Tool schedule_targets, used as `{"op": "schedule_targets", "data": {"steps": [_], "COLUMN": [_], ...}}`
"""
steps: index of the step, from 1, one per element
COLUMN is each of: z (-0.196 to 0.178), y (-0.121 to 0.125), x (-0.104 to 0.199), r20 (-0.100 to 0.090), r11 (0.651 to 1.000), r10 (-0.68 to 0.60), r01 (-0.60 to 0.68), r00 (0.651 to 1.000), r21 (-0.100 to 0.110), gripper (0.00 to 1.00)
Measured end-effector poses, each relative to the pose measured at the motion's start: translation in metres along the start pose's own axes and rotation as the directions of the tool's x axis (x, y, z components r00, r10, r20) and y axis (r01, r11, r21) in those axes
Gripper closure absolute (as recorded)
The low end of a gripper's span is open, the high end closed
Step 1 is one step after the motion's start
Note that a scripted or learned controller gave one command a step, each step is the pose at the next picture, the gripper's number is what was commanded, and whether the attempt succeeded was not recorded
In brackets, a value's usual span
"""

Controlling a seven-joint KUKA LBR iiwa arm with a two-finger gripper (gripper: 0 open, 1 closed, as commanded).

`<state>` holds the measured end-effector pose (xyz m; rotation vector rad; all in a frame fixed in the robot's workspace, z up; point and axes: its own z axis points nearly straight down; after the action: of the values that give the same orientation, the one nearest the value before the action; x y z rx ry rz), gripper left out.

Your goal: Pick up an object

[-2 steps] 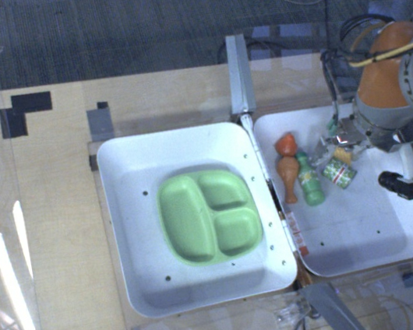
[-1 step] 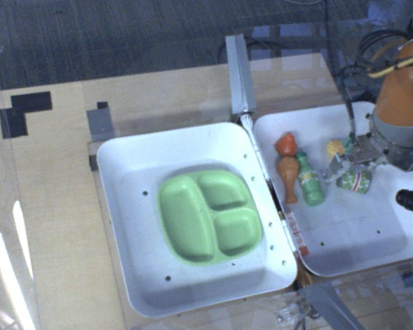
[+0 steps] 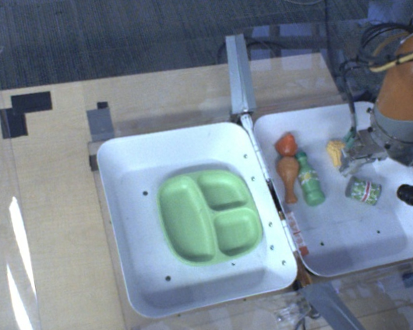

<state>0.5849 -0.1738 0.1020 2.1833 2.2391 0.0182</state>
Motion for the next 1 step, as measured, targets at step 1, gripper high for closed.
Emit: {"op": "schedule_targets", "data": {"steps": [1], "z": [0.0], "y": [-0.0001], "x": [0.0], "r20": [0.0], "r11": [1.0], "r10": [0.0], "r01": [0.0], "r00": [1.0], "r21": [0.0], "gripper": [0.0]}}
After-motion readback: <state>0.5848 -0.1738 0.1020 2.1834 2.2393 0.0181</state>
